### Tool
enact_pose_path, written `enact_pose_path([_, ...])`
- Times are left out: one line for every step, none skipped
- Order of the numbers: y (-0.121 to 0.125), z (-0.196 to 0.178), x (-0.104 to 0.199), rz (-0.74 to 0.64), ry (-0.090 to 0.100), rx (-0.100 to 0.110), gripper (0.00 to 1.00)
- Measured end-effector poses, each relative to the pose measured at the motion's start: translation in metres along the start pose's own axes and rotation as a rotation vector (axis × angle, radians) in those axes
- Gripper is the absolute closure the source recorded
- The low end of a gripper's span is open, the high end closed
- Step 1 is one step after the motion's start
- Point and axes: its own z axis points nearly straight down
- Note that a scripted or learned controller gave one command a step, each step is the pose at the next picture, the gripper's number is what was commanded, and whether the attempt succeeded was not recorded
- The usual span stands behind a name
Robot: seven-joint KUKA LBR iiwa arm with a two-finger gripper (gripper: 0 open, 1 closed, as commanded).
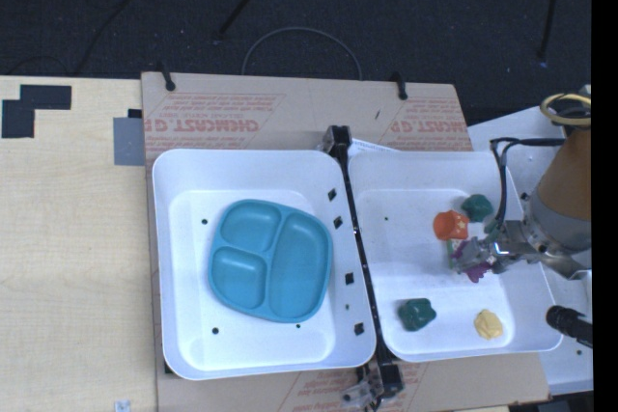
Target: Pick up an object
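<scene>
Camera view from above and at a slant takes in a counter (pixel 77 304) of pale wood carrying two shallow white bins side by side. The arm (pixel 570 188) reaches in from the right edge, and its fingers (pixel 475 258) sit low inside the right bin (pixel 406 198), toward that bin's right half. Whether the fingers are apart or together cannot be made out; the tip is a small blur of grey metal with a purple object (pixel 472 271) right at it, and it is unclear if that object is clamped or merely lying against them. Just up and left of the fingers, nearly touching them, lies an orange object (pixel 450 226). Just above the fingers is a dark teal object (pixel 477 206). Below and to the left of the fingers, well apart, rests a green object (pixel 417 314). Below the fingers, near the bin's front right corner, lies a yellow object (pixel 489 324). Far left of the fingers, the left bin (pixel 183 178) holds a blue divided plate (pixel 270 259) with three compartments.
</scene>
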Motion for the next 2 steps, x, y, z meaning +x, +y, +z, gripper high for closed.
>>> enact_pose_path([0.006, -0.044, -0.004, 0.000, -0.001, -0.001, 1.00])
enact_pose_path([0.007, -0.079, -0.004, 0.000, 0.000, 0.000, 1.00])
